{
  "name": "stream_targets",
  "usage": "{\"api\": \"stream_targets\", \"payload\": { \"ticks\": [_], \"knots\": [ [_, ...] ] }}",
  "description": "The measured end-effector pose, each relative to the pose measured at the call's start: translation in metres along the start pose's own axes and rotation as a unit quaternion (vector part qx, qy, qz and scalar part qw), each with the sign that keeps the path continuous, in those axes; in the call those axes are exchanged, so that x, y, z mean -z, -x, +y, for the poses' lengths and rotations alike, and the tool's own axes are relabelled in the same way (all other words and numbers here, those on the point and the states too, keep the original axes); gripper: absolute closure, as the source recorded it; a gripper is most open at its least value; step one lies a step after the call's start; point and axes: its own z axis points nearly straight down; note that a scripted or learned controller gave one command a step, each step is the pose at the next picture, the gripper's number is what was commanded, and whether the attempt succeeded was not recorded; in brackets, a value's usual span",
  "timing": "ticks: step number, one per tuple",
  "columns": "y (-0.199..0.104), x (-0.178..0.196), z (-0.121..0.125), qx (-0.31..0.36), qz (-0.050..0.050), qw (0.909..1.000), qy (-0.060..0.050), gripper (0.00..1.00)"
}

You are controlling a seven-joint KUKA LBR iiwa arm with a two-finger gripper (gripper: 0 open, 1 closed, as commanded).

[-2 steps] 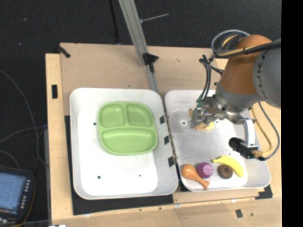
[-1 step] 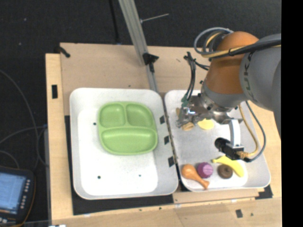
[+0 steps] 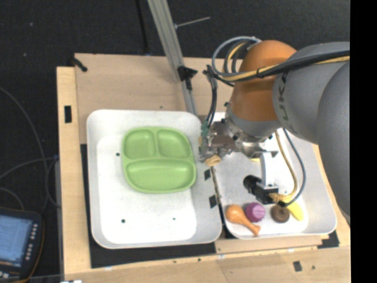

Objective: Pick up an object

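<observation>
My gripper (image 3: 208, 151) hangs over the left edge of the right bin (image 3: 315, 226), close to the wall between the two bins. Near that bin's front edge lie an orange gourd-shaped toy (image 3: 240, 217), a purple piece (image 3: 255, 211), a brown round piece (image 3: 280, 213) and a yellow piece (image 3: 296, 211). All of these sit well to the front right of the gripper, apart from it. The big grey arm with its orange band (image 3: 259, 84) hides the back of the right bin.
A green divided plate (image 3: 159, 160) lies in the middle of the left bin (image 3: 106, 217). A slanted metal rail (image 3: 171, 46) rises behind the bins. A screen device (image 3: 17, 240) sits off the bench at the lower left.
</observation>
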Motion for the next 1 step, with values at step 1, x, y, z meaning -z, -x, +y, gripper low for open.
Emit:
{"api": "stream_targets", "payload": {
  "ticks": [1],
  "knots": [
    [-0.0484,0.0184,-0.0181,0.0,0.0,1.0,0.001,1.0]
  ]
}}
